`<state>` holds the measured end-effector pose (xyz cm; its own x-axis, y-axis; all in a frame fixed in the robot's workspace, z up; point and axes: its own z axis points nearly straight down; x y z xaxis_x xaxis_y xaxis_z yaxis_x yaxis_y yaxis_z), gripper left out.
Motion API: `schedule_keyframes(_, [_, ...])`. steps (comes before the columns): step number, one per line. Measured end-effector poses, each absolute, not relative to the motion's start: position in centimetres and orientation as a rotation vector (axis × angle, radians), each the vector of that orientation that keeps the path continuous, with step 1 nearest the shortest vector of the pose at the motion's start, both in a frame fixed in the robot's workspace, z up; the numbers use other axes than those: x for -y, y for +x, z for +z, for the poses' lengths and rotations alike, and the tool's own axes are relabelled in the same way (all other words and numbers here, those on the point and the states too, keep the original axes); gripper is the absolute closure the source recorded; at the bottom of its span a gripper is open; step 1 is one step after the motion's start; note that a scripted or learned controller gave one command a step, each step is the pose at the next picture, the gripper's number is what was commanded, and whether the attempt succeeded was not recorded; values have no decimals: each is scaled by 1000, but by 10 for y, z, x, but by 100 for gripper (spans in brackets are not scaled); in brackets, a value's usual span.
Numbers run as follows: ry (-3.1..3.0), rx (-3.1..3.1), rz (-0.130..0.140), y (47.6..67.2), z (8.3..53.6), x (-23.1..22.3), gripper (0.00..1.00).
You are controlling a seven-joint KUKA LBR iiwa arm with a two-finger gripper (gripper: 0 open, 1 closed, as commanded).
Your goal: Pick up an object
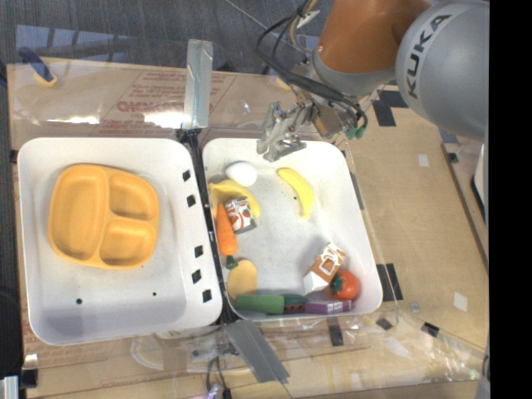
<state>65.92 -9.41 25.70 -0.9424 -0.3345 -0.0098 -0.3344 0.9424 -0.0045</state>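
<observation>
My gripper [278,135] hangs over the far edge of the right bin [353,214], its metal fingers spread apart with nothing between them. Just below it lie a white egg [242,173] and a yellow banana [298,190]. Further down the left side sit a small orange-and-white carton [239,214] on a yellow piece [223,192], a carrot [226,235] and a yellow potato-like piece [243,278]. Along the near wall are a green cucumber [261,303], a purple item [326,307], a tomato [346,285] and a tilted carton [326,265].
The left bin [33,273] holds a yellow divided tray [101,214]. A grey divider strip [198,86] stands at the far end between the bins. The orange-banded arm [366,23] reaches in from the upper right.
</observation>
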Motion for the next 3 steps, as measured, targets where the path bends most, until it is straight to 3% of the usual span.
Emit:
schedule_keyframes(1, [-1443, -2786, -5, 658, 277, 187, 100])
schedule_keyframes(2, [-1650, -2667, -7, 658, 340, 209, 100])
schedule_keyframes(3, [-1867, -2526, 7, 657, 134, 165, 100])
